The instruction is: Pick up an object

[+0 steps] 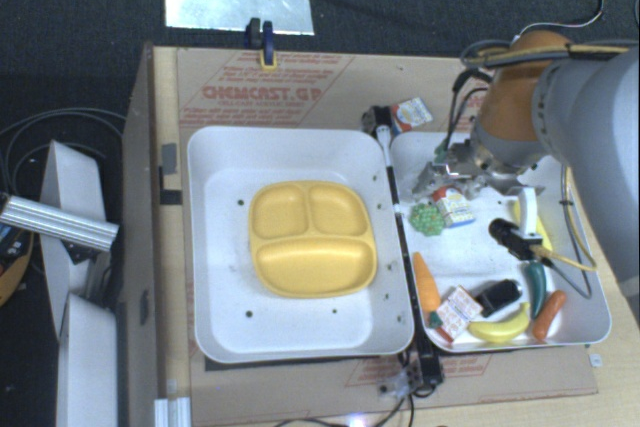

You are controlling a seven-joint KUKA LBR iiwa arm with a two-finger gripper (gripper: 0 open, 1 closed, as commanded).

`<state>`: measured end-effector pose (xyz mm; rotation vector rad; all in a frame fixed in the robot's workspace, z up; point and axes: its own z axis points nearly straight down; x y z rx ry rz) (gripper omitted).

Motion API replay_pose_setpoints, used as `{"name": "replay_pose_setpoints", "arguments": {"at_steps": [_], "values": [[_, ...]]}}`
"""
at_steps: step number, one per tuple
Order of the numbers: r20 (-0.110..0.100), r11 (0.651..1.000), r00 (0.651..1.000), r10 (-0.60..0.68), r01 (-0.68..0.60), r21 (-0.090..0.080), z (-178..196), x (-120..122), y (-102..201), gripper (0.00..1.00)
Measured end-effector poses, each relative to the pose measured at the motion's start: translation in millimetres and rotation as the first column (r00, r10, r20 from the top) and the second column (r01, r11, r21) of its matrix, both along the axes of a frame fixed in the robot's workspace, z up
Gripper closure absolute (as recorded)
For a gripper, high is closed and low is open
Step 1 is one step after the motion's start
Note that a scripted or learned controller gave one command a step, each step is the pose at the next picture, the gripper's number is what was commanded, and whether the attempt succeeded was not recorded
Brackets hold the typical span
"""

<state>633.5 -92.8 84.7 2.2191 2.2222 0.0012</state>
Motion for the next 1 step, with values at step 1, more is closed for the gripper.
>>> {"name": "replay_pose_setpoints", "arguments": {"at_steps": [1], "values": [[0.001,1.000,1.000,0.002,-0.002,0.000,0.3,12.7,-3.2,0.00]]}}
